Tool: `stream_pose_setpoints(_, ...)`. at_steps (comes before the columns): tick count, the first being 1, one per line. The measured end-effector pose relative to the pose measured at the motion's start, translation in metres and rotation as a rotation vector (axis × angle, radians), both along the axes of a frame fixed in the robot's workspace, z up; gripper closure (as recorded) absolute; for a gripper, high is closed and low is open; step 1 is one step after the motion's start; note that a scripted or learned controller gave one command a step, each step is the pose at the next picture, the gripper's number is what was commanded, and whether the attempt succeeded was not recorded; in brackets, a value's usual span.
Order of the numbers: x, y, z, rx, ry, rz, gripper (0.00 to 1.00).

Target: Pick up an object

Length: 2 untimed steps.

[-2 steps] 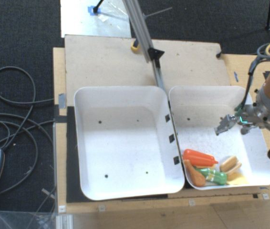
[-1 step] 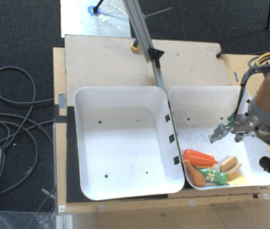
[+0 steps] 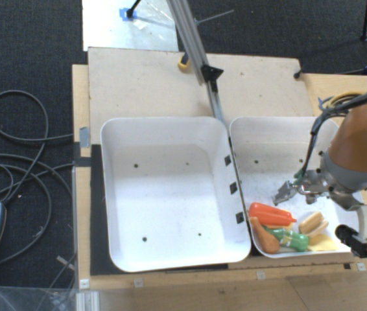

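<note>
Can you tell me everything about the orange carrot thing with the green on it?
The carrot looks like a shiny plastic toy, bright orange-red. It lies on its side in the near corner of the right bin, pointed end toward the bin's left wall. A second, paler orange toy and a green piece lie against it. The gripper hovers just above, not touching it.

Two bins side by side on tabletop (image 3: 138,76): left bin (image 3: 164,193) mid-frame, right bin (image 3: 261,141) beside it. Toy foods (image 3: 281,225) clustered in right bin's lower corner, tool (image 3: 287,190) just above.
</note>
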<state>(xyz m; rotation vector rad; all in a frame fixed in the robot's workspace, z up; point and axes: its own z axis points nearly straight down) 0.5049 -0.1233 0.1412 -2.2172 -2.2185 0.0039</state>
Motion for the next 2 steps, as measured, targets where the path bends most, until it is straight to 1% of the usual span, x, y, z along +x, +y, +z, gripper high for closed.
stream_pose_setpoints(1, 0.0, 0.0, -0.052, 0.0, -0.002, -0.001, 0.0)
stream_pose_setpoints(2, 0.001, 0.0, -0.039, -0.002, -0.008, -0.001, 1.0)
